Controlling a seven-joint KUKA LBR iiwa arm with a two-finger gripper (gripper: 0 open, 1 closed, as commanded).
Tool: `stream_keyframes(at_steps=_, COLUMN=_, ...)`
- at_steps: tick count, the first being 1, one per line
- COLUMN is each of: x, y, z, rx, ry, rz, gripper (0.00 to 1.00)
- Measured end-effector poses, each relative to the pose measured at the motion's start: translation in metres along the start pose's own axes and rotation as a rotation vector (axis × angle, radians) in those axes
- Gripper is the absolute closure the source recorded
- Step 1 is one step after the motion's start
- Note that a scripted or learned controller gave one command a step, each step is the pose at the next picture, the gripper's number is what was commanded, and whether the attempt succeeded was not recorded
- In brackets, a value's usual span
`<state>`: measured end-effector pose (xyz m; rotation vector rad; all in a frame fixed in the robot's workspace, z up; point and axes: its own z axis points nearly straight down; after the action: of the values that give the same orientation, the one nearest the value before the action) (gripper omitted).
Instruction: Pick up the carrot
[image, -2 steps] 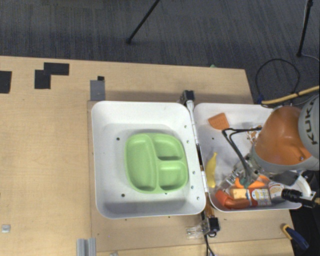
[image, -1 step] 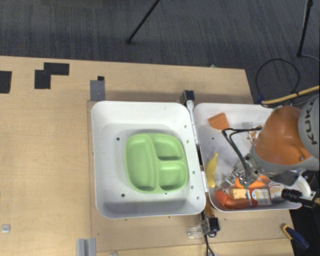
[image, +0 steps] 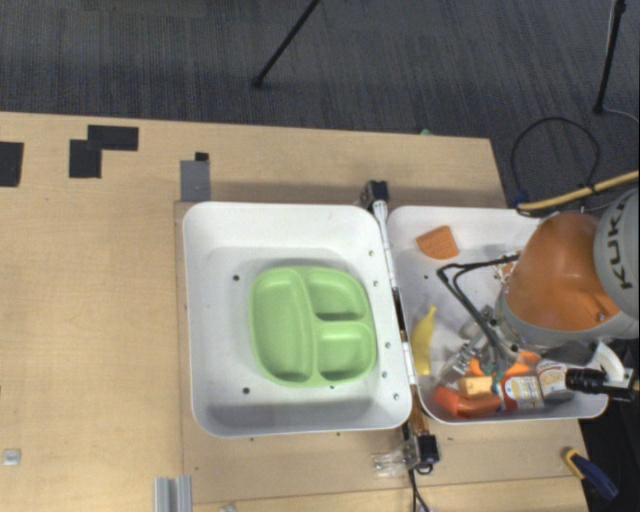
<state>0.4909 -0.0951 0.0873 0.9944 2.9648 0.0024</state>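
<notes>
The carrot (image: 458, 403) lies at the near edge of the right bin (image: 470, 225), orange among clutter by its near-left corner. The gripper (image: 478, 352) hangs just above it; whether it is parted or closed, I cannot tell. A bottle (image: 535, 385) crowds alongside, label unreadable. Best descend straight, clear of the banana (image: 424, 335). The arm (image: 570, 275) shows "KU".

Arm (image: 575, 275): grey body, rounded orange band above wrist; black cable loops off its 9 o'clock side; metallic gripper (image: 478, 352).
</notes>
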Motion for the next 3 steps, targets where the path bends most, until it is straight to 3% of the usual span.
stream_keyframes(at_steps=1, x=0.0, y=0.0, z=0.0, rx=0.0, ry=0.0, rz=0.0, gripper=0.0)
stream_keyframes(at_steps=2, x=-0.001, y=0.002, z=-0.011, rx=-0.003, ry=-0.003, rz=-0.001, gripper=1.0)
stream_keyframes(at_steps=3, x=-0.013, y=0.002, z=0.0, rx=0.001, ry=0.008, rz=-0.291, gripper=1.0)
